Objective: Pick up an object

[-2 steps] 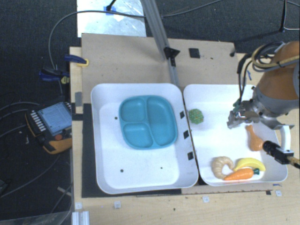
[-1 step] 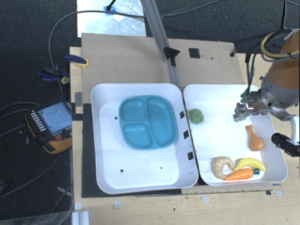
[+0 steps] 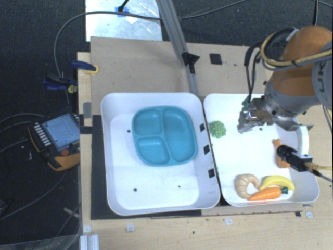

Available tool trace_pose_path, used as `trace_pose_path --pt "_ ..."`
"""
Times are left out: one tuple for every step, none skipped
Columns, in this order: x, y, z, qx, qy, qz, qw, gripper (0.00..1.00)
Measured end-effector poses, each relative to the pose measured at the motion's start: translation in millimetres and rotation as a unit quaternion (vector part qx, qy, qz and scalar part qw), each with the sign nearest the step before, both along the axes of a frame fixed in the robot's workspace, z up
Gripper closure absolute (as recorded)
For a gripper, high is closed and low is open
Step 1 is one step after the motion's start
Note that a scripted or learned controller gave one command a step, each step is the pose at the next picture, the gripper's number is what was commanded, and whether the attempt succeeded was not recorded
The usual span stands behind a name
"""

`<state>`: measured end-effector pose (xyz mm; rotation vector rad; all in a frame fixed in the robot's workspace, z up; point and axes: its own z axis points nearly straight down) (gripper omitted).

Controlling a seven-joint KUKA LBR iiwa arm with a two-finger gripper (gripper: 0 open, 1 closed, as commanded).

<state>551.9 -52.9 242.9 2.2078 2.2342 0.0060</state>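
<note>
The claw [image 3: 248, 120] hovers in the right bin [image 3: 229, 189], right of centre frame; its state I cannot tell. The broccoli [image 3: 217, 129] lies just left; descend centred over it.

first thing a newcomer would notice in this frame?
Probably the blue plate, a three-part divided dish alone in the left bin. Next, the grey and orange arm reaching in from the right, its gripper over the right bin near a small green broccoli. Then the bright cluster at that bin's near edge: a croissant, carrot and banana.
</note>
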Motion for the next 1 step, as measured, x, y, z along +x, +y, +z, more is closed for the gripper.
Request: trace_pose_path --pt "8.4 45.4 -5.7 -0.0004 0.0 -0.001 1.0 1.0"
